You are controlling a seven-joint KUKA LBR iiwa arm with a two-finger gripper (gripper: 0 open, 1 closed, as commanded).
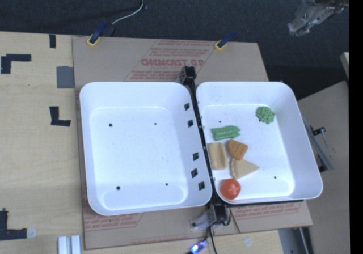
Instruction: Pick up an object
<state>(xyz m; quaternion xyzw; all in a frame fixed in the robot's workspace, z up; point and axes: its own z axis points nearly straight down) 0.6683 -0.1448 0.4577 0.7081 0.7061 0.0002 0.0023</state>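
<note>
End effector (317, 12): raised off beyond the right bin's (283, 97) far corner, likely parked clear before a pick; finger state cannot be told. Nearest below it, green floret (264, 114); then green pod (226, 132), brown wedge (237, 149), tan slab (216, 155), pale triangle (244, 168); farthest, red tomato (229, 189)

smooth white plastic bins (93, 134) — matt cardboard (170, 60)
</note>
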